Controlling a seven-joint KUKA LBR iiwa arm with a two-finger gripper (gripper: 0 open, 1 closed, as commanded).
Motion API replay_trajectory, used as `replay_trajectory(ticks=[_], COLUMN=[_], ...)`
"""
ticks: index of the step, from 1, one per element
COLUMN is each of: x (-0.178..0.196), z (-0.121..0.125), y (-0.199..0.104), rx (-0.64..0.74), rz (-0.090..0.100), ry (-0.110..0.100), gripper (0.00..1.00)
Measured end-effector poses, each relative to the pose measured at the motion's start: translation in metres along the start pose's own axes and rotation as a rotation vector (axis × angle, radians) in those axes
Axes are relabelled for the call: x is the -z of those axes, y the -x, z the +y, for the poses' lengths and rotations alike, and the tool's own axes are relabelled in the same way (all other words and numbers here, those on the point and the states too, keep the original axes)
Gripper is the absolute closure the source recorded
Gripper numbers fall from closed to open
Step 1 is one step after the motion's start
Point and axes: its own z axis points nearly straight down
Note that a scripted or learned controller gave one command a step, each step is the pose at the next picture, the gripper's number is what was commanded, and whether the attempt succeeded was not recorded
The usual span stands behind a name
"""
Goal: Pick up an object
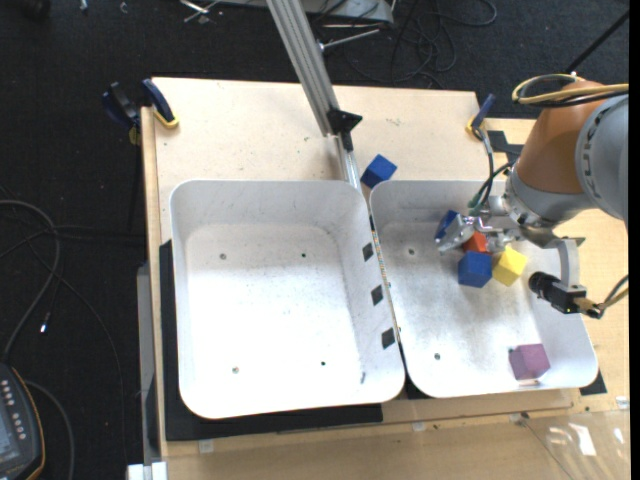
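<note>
My gripper [466, 235] hangs low over the upper part of the right bin [430, 313], reaching in from the right. Directly below it lies a blue cube [475, 269], with a yellow cube [510, 265] touching that cube's right side. A small orange-red piece [479, 240] shows right at the gripper's tip, just above the blue cube; whether it is held is unclear. A purple cube [528, 361] rests near the right bin's front right corner.
Another blue cube [378, 171] lies on the bench just behind the bins, near the slanted metal pole [300, 48]. The left bin [200, 218] stands alongside, sharing the middle wall [380, 288]. A black cable fitting [555, 292] hangs off the arm over the right rim.
</note>
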Motion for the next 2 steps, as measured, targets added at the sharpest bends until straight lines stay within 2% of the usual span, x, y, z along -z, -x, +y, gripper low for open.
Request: replay_trajectory(ticks=[1,2], x=[-0.0026,-0.003], z=[0.0213,0.0221], y=[-0.0111,-0.0117], rx=[-0.001,0.001], rz=[-0.002,-0.003], ry=[0.007,0.007], gripper=[0.0,0.0])
